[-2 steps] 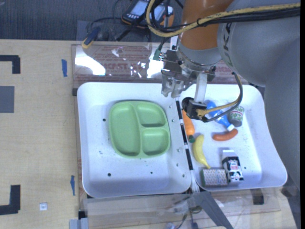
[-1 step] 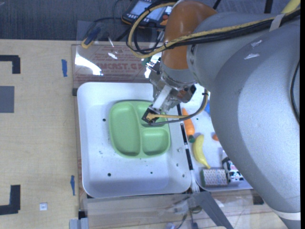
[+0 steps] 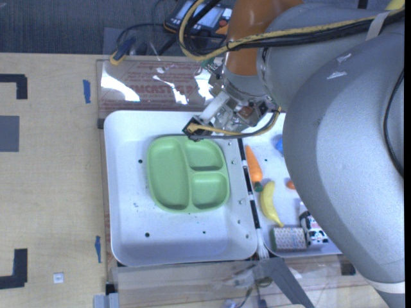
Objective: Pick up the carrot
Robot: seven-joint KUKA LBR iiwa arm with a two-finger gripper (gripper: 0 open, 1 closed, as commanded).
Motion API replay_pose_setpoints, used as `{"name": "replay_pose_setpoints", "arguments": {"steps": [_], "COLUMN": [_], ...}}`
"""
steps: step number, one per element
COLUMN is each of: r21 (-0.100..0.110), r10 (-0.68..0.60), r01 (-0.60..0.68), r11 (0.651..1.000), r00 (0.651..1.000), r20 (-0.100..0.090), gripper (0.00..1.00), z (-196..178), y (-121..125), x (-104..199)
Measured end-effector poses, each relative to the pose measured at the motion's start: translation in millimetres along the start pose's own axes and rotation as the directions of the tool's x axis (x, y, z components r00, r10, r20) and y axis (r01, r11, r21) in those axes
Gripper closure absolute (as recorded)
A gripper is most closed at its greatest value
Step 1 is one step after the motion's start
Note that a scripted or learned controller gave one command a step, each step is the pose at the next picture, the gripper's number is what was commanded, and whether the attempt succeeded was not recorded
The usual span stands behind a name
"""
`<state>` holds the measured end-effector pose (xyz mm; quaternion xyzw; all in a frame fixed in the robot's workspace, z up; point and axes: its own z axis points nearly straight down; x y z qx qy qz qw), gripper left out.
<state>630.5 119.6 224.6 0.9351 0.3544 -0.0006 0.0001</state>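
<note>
The carrot (image 3: 254,164) lies in the right bin (image 3: 275,167), lengthwise against the wall it shares with the left bin (image 3: 122,185), its narrow end toward the bench's far side. Just below it rests a banana (image 3: 270,203), the two nearly end to end; a grey mesh-covered block (image 3: 289,238) sits nearer the front edge, and a small blue item (image 3: 278,144) lies near the carrot's upper end, partly under the arm. In the left bin a green divided plate (image 3: 188,174) fills the middle.

The gripper (image 3: 239,115) hangs at the far end of the bins, above the dividing wall and just beyond the carrot's tip; whether it is wide or closed cannot be told from this angle, and nothing is seen in its hold. The step in hand appears to be the approach, with the carrot not yet lifted. The next move likely calls for a short shift toward the front and a descent over the carrot's middle, clear of wall and banana.
</note>
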Motion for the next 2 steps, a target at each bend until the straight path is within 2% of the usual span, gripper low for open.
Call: {"name": "replay_pose_setpoints", "arguments": {"steps": [1, 2], "r21": [-0.009, -0.014], "r10": [-0.239, -0.234], "r01": [0.239, 0.234], "r11": [0.971, 0.972], "r00": [0.971, 0.972], "r20": [-0.011, -0.009], "gripper": [1.00, 0.00], "z": [110.5, 109.6], "y": [-37.4, -33.7], "x": [-3.6, -5.4]}}
